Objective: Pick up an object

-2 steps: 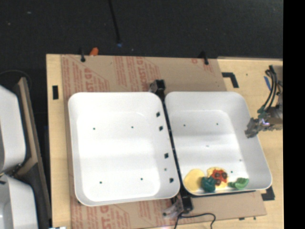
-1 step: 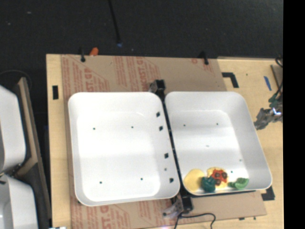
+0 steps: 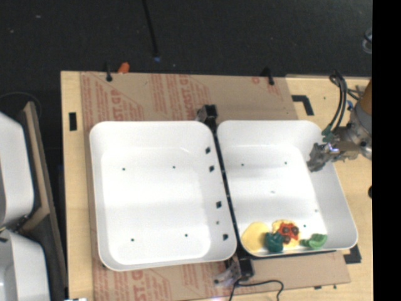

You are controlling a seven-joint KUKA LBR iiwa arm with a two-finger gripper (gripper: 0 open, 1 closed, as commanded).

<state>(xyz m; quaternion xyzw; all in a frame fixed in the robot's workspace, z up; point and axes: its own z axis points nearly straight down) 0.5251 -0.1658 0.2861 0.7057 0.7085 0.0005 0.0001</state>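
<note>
Two white bins sit side by side, the left bin (image 3: 156, 193) and the right bin (image 3: 282, 180). A small cluster of objects lies in the right bin's near corner: a pale yellow piece (image 3: 254, 236), a teal object (image 3: 274, 242), a red and orange object (image 3: 288, 230) and a green object (image 3: 315, 239). My gripper (image 3: 316, 157) hangs at the right bin's right rim, well above and behind that cluster, with nothing visible between its fingers.
The bins rest on a cardboard sheet (image 3: 156, 99) on the wooden bench. A black divider with clips (image 3: 220, 187) runs between the bins. Cables (image 3: 341, 105) trail from the arm at the right edge. White containers (image 3: 15, 168) stand off the bench at the left.
</note>
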